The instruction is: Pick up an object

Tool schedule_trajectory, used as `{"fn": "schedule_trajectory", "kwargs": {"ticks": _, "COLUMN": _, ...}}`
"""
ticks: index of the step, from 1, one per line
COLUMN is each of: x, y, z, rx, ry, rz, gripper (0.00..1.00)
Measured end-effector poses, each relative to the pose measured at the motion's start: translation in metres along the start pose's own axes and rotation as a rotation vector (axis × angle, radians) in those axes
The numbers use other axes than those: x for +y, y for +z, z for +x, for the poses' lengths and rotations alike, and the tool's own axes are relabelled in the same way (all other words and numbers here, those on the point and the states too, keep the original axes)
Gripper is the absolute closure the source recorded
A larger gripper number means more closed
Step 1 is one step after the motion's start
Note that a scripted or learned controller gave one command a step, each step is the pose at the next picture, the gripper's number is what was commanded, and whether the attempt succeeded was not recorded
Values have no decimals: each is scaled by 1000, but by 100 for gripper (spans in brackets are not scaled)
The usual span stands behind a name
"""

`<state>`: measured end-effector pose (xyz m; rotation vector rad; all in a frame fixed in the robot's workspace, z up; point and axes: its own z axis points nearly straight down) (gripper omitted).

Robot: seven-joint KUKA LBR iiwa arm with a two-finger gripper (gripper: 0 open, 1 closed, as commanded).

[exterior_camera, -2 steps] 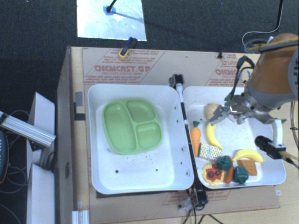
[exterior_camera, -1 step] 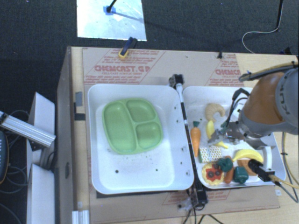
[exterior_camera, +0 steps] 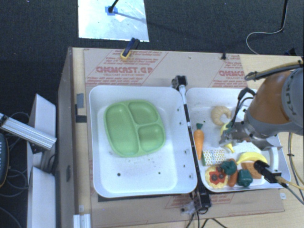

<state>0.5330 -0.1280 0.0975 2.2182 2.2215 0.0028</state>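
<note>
Toy pizza slice (exterior_camera: pixel 217 176) and banana (exterior_camera: pixel 251 157) lie unlifted in the right bin (exterior_camera: pixel 209 99); the gripper (exterior_camera: pixel 230 137) hovers low there, grip state indiscernible, nothing picked.

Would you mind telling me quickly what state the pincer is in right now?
Pincer: cannot be told; it sits low in the right bin beside the carrot.
</note>
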Motion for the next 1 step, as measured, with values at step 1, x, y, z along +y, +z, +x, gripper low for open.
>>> {"fn": "schedule_trajectory", "kwargs": {"ticks": 1, "x": -23, "y": -87, "z": 83, "rx": 1, "ry": -3, "rz": 0, "gripper": 100}}
